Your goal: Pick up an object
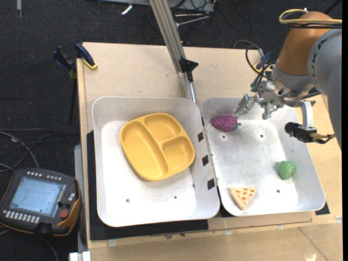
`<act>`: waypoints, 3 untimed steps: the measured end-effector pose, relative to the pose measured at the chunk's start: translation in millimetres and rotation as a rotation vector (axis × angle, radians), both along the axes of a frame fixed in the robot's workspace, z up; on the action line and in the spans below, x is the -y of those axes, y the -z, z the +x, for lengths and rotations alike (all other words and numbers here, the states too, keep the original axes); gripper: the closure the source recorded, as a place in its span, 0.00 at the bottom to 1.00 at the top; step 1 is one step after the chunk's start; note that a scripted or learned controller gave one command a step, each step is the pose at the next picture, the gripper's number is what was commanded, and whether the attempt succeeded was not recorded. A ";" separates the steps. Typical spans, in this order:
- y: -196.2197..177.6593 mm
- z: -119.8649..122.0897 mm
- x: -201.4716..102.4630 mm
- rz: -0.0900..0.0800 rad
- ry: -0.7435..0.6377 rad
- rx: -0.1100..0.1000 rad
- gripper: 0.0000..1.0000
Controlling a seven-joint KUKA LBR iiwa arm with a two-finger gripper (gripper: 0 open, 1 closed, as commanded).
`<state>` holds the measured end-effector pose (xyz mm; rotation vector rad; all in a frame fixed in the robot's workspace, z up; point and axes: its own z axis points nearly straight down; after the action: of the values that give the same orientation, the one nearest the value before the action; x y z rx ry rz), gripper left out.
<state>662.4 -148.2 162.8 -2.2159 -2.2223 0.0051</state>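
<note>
Wide bare floor in the middle of the right bin point(261, 151), open for a descent from above. Purple object point(225, 123) near the far left corner, just beside the gripper point(254, 106); green object point(286, 169) by the right wall; waffle-like piece point(242, 196) at the near edge. Yellow divided plate point(157, 145) covering most of the left bin point(109, 200).

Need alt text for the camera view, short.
The gripper hangs open over the far end of the right bin, just right of a purple toy, holding nothing. That bin also holds a green toy and a waffle piece; the left bin holds a yellow divided plate.
</note>
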 end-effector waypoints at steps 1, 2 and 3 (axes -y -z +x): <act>49.3 -1.5 6.9 -0.004 0.005 0.019 0.00; 34.9 0.5 7.6 -0.008 0.003 0.027 1.00; -22.3 -6.9 3.6 -0.001 0.002 0.011 1.00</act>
<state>655.4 -151.8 185.1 -2.2235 -2.2263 -0.0055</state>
